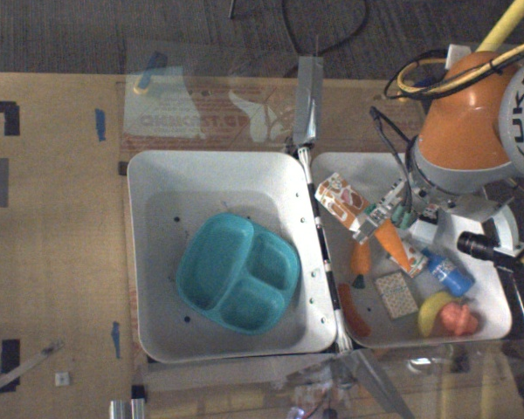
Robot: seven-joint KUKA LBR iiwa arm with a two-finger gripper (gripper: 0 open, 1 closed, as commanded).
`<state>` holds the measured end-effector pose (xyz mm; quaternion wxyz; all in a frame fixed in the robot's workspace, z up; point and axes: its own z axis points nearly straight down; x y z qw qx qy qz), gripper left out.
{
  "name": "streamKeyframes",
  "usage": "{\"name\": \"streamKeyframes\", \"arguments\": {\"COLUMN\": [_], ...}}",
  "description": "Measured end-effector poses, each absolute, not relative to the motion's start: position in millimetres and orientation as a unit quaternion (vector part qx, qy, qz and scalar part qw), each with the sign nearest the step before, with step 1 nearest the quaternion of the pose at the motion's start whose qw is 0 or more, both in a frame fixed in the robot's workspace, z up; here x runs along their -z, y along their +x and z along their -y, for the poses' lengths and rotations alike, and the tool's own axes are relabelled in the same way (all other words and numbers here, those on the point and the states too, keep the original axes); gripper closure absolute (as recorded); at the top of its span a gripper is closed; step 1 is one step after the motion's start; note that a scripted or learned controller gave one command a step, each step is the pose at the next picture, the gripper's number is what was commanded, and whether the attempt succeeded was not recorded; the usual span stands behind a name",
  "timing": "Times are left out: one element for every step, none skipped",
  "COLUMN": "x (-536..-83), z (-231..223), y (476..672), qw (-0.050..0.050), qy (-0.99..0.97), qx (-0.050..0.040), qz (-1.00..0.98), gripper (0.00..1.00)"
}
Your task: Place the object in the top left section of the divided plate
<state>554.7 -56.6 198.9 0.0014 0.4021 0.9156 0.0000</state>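
Observation:
The teal divided plate [237,273] lies tilted in the left bin [153,234], with one large section and two smaller ones. My gripper [395,216] is low over the right bin [498,321], under the orange wrist band. It hangs right above a cluster of toys: a white and orange carton [342,201] to its left and an orange wedge-shaped piece [398,246] just below it. Its tips touch or nearly touch that cluster. The arm hides the bin's back right part.
The right bin also holds a small carrot [360,258], a red sausage [354,311], a speckled cracker [396,293], a blue bottle [448,274], a banana [431,311] and a pink fruit [459,319]. A metal divider rail [319,260] runs between the bins.

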Motion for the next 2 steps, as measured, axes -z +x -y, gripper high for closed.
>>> {"name": "streamKeyframes", "arguments": {"x": [-250.7,-250.9], "z": [-15.1,-15.1], "y": [525.7,525.7], "qw": [0.002,0.003], "qy": [0.330,0.330], "qx": [-0.0007,-0.0008], "qz": [-0.944,-0.944], "gripper": [1.00,0.00]}}
